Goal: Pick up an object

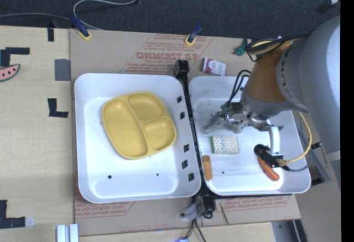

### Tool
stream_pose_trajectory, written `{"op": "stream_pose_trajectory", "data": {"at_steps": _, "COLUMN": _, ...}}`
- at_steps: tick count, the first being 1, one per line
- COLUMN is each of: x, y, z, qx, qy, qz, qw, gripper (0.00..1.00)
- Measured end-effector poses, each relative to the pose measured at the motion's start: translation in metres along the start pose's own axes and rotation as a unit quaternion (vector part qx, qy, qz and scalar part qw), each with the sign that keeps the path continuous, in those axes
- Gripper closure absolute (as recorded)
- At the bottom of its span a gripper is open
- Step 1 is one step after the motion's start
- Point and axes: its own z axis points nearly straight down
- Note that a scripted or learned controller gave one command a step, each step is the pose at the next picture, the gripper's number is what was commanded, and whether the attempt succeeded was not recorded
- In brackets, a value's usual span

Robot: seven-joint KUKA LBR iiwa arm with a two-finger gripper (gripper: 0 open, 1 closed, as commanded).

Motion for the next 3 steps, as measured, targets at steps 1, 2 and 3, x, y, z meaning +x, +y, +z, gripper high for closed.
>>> {"op": "stream_pose_trajectory", "data": {"at_steps": 1, "x": 0.007, "y": -0.058, "z": 0.000, "qx": -0.001, "qy": 0.000, "qz": 0.001, "qw": 1.0000, "gripper": 0.00}}
{"op": "stream_pose_trajectory", "data": {"at_steps": 2, "x": -0.003, "y": 0.019, "z": 0.000, "qx": -0.001, "qy": 0.000, "qz": 0.000, "qw": 1.0000, "gripper": 0.00}}
{"op": "stream_pose_trajectory", "data": {"at_steps": 3, "x": 0.008, "y": 0.084, "z": 0.001, "qx": 0.001, "qy": 0.000, "qz": -0.001, "qw": 1.0000, "gripper": 0.00}}
